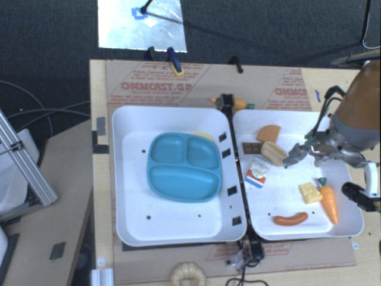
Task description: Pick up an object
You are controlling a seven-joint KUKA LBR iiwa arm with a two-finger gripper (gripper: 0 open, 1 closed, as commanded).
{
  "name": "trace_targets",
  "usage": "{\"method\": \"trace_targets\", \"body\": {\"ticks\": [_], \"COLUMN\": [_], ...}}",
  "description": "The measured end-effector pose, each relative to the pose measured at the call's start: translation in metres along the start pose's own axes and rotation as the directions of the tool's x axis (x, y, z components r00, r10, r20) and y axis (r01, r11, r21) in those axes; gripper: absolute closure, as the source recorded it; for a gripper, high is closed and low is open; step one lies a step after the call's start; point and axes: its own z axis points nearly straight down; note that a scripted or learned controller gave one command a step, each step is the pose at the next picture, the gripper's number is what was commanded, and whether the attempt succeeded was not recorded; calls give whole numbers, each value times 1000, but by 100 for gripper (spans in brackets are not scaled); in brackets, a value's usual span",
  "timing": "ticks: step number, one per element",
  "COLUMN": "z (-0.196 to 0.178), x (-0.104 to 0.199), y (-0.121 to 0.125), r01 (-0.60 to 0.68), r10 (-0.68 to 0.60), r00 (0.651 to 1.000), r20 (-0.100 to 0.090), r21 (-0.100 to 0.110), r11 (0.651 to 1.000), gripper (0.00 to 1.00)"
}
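Observation:
The right bin [351, 222] holds several toy foods: a toast slice [269, 133], a brown chocolate bar [251, 148], a tan bun [274, 154], a box of fries [257, 175], a cheese wedge [309, 192], a carrot [328, 203] and a sausage [290, 219]. My gripper [296, 154] hangs low over the middle of this bin, just right of the bun and close to it. Nothing is visibly held in it. The cheese and carrot lie below the wrist.
The left bin [128, 219] carries a blue divided plate [183, 165] with a yellow item [205, 136] peeking out behind it. A yellow-orange toy [238, 104] lies behind the bins' divider. A beige ring [187, 274] sits off the front edge.

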Motion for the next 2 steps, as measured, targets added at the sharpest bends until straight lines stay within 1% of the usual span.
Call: {"method": "trace_targets", "body": {"ticks": [1,2], "z": [43,98], "x": [-3,-9], "y": [-2,-10], "r01": [0,-1], "r10": [0,1], "r00": [1000,1000], "r20": [0,0], "r21": [2,2], "r11": [1000,1000], "gripper": [0,0]}}
